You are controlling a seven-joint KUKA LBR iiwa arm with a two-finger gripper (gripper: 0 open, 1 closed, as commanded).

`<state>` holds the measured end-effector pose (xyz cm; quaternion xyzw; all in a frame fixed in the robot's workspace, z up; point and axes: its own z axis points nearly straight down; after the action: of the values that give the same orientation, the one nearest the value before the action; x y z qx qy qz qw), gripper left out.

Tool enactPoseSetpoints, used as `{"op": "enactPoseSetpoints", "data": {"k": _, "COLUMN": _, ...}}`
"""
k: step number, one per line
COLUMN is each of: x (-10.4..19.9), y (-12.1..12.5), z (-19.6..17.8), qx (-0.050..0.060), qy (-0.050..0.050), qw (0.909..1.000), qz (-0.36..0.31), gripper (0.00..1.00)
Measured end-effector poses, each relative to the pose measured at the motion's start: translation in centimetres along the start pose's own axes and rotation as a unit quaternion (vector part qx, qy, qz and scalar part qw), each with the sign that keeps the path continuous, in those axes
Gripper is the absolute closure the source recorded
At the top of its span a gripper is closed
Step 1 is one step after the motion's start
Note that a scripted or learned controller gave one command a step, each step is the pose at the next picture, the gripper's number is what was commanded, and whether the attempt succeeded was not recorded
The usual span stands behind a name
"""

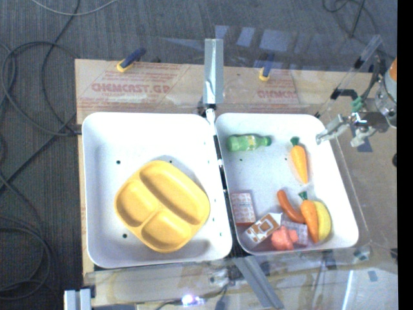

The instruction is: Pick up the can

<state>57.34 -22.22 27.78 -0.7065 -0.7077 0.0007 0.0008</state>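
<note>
- Lying at the right bin's near end: a printed carton, boxy, beside a lumpy pink item.
- Can: short, reddish, by that bin's left wall.
- Left bin: glossy yellow divided tray.
- Gripper: metallic, over the right bin's far right rim; jaw gap cannot be told; can well apart, toward the view's lower left.

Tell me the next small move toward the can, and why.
Probably carry the end effector left and toward the near side of the right bin, stopping above the can before any descent. Right now it sits high at that bin's far right corner, while the can lies on its side against the bin's left wall, close to a small carton.
</note>
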Motion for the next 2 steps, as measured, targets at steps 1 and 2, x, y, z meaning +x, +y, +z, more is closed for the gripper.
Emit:
{"op": "enactPoseSetpoints", "data": {"k": 1, "x": 0.4, "y": -4.8, "z": 17.1, "qx": 0.002, "qy": 0.004, "qw": 0.9998, "qz": -0.017, "gripper": 0.0}}
{"op": "enactPoseSetpoints", "data": {"k": 2, "x": 0.8, "y": -8.9, "z": 10.6, "qx": -0.001, "qy": 0.0, "qw": 0.9828, "qz": -0.185, "gripper": 0.0}}
